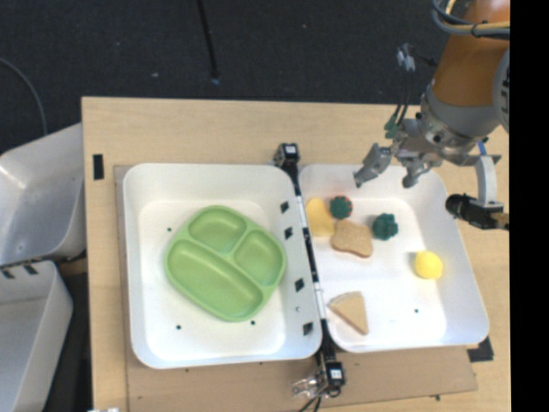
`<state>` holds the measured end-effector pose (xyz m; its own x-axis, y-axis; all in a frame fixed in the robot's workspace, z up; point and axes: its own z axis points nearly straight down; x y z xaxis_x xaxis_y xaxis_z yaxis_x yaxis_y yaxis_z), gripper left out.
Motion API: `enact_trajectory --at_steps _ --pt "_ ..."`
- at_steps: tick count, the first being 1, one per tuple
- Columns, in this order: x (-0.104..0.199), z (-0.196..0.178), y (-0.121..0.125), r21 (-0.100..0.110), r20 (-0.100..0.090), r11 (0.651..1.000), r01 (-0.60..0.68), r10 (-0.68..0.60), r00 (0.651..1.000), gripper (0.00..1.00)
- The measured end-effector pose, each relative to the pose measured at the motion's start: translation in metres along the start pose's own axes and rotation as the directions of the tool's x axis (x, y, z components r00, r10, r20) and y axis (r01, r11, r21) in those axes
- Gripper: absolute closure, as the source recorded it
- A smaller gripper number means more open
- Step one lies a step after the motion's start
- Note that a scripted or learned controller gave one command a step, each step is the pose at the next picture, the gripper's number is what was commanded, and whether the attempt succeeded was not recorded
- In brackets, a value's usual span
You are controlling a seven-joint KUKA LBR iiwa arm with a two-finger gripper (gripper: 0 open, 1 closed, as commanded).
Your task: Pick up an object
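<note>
My gripper [393,170] hangs open over the far edge of the right bin [459,312], with nothing between its fingers. Below it in that bin lie a yellow piece [318,216], a dark green broccoli piece [341,206], a second broccoli piece [384,226], a tan bread slice [352,239], a yellow ball [428,265] and a tan wedge [349,312]. The nearest things to the gripper are the two broccoli pieces, a little toward the front of it.
The left bin [146,333] holds a green divided plate [226,263]. A black-clipped divider [299,247] runs between the two bins. A white box [39,196] stands off the bench at the left.
</note>
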<state>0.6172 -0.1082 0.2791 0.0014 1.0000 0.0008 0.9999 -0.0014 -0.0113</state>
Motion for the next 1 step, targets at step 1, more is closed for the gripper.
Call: enact_trajectory --at_steps 1 --pt "0.0003 -0.0072 0.0018 -0.013 0.001 1.0 0.002 -0.002 1.0 0.0"
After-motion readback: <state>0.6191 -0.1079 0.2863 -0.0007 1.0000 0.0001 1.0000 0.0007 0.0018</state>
